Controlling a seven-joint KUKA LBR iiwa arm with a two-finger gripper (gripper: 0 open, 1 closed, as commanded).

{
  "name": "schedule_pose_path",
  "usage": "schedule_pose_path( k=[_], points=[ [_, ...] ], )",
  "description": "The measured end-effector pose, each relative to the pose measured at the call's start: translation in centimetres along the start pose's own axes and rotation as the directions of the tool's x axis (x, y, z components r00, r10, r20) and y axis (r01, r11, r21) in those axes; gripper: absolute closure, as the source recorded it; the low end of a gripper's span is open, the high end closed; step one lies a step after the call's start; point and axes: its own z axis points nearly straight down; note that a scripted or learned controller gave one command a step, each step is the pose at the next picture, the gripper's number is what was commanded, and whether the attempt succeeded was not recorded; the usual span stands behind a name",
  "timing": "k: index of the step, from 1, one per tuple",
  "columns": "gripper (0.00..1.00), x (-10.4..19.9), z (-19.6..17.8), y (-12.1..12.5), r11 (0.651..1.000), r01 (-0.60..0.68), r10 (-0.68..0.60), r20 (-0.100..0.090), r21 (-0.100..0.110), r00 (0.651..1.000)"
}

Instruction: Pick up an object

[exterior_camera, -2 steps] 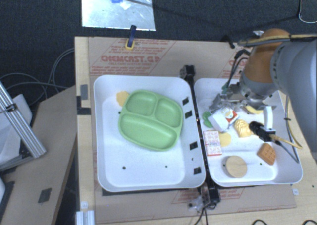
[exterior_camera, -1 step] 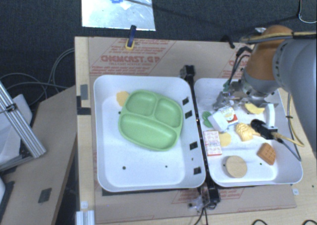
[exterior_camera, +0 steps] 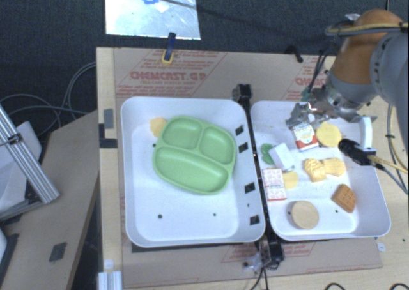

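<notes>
Arm (exterior_camera: 377, 59): reaches in from the right over the right bin's far end.
Gripper (exterior_camera: 305, 116): low over the far part of the right bin, just above the carton; whether the fingers are open or closed cannot be told, and nothing is seen held between them.
Carton (exterior_camera: 305, 136): small, red and white, in the right bin's far half, right below the gripper; long axis runs roughly near to far, slightly tilted.
Right bin (exterior_camera: 377, 218): holds the carton, a yellow disc (exterior_camera: 328, 134), a white block (exterior_camera: 280, 155), a red-print card (exterior_camera: 273, 183), yellow pieces (exterior_camera: 323, 168), a waffle (exterior_camera: 344, 197) and a tan round (exterior_camera: 304, 214).
Left bin (exterior_camera: 137, 218): holds a green tray (exterior_camera: 193, 154) with three compartments, long axis slanting, and a yellow piece (exterior_camera: 157, 126) at its far left edge.
</notes>
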Motion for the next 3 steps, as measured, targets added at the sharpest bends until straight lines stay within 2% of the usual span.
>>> schedule_pose_path(
  k=[1,2,3],
  points=[
    [1.00,0.4,-5.3,1.2,1.000,0.003,-0.003,0.000,-0.001,1.000],
    [1.00,0.5,-6.5,1.3,1.000,0.003,-0.003,-0.001,0.003,1.000],
    [1.00,6.2,-6.0,1.7,1.000,0.007,-0.007,-0.004,0.005,1.000]
  ],
)
